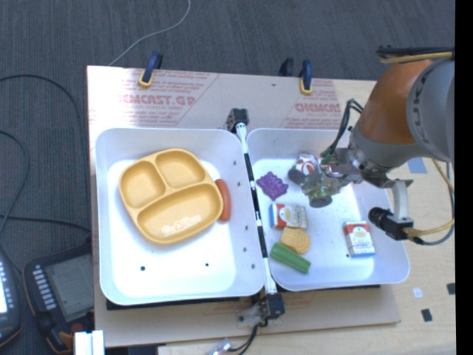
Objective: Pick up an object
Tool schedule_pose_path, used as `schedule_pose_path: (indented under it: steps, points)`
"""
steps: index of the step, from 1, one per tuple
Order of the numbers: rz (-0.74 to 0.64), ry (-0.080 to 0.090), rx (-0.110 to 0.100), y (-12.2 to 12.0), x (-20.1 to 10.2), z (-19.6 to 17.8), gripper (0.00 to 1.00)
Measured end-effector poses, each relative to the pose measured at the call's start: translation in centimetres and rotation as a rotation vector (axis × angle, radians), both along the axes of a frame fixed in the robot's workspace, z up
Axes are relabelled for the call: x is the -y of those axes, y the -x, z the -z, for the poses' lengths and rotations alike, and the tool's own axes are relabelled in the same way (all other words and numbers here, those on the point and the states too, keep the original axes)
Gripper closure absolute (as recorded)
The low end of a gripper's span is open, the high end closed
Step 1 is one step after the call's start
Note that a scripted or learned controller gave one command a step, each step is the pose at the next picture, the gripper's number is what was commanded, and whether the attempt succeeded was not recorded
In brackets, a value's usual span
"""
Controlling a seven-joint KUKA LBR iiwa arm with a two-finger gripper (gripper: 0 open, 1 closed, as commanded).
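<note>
- Camera view: two shallow white bins are seen side by side on a board, the left bin [111, 272] and the right bin [392, 268].
- A yellow divided plate [171, 194] is laid in the left bin, with an orange-red sausage-shaped piece [224, 199] touching its right edge.
- The grey arm with its orange band [403, 117] is reached in from the right, over the upper part of the right bin.
- The gripper [321, 185] is placed low over the right bin's upper middle; whether it is apart or together cannot be told, as its tip is lost in clutter.
- A small red-and-white object [303, 166] is seen just beside the gripper, at its left.
- A purple piece [272, 185] is lying near the bin's left wall.
- Below it, a red-and-white packet [289, 215], a yellow waffle-like piece [295, 239] and a green piece [289, 258] are set close together.
- A small red-and-white box [358, 239] is lying apart, toward the bin's right side.
</note>
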State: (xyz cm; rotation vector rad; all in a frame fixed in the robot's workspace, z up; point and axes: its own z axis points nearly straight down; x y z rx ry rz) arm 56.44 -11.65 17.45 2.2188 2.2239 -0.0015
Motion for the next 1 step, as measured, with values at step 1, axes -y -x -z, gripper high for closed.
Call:
schedule_pose_path:
  steps: [1]
  points:
    - [0.0, -0.001, -0.001, 3.73, -6.04, -1.07, 1.0]
